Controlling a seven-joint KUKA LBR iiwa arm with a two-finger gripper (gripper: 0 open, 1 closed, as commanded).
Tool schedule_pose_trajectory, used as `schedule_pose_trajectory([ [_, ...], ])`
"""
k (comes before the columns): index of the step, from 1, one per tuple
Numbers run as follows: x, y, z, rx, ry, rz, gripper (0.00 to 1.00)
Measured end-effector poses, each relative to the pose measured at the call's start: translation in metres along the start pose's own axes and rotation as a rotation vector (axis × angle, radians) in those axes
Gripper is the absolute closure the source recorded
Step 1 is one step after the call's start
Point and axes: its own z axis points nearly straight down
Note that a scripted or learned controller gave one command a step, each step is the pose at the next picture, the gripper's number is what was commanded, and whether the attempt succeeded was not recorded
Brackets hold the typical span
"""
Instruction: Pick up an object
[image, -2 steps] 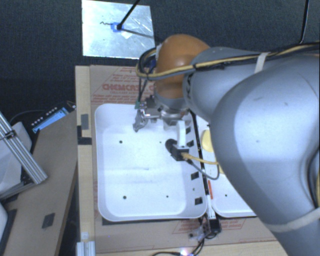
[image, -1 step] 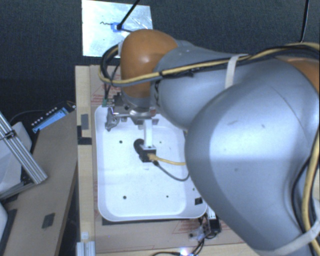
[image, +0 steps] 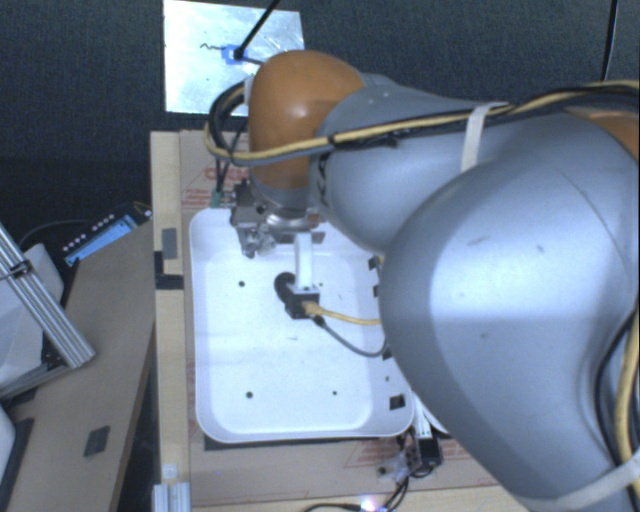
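- Gripper (image: 252, 238): set low over the far left corner of the bin (image: 250, 425), close to its rim. Judged purpose: a straight-down pick attempt in that corner.
- Gripper state: cannot be told. The wrist is viewed from above and behind, and its body masks the working end.
- Object: none can be identified with certainty. If one is being addressed, it lies directly under the gripper and is masked by it, or it lies in the area covered by the arm (image: 500, 260).
- Arm: enters from the right and spans the right half of the view. The orange band (image: 295, 100) sits above the wrist, and the wrist points down. Judged reason: this posture keeps the tool vertical over the bin floor.
- Bin floor: the exposed part carries a few small dark dots (image: 250, 394). They read as holes or marks, not loose items, but the picture is too coarse to settle it.
- Bin, right rim: partly cut off by the arm. A small dark piece (image: 396, 402) sits at the near right corner; its nature is unclear.
- Area right of the bin: covered by the arm; contents unknown.
- Task status (judgement): no grasp is confirmed.
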Motion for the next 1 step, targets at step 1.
schedule_pose_trajectory([
  [1,-0.0610,-0.0174,-0.1869,-0.016,0.002,0.009,1.00],
])
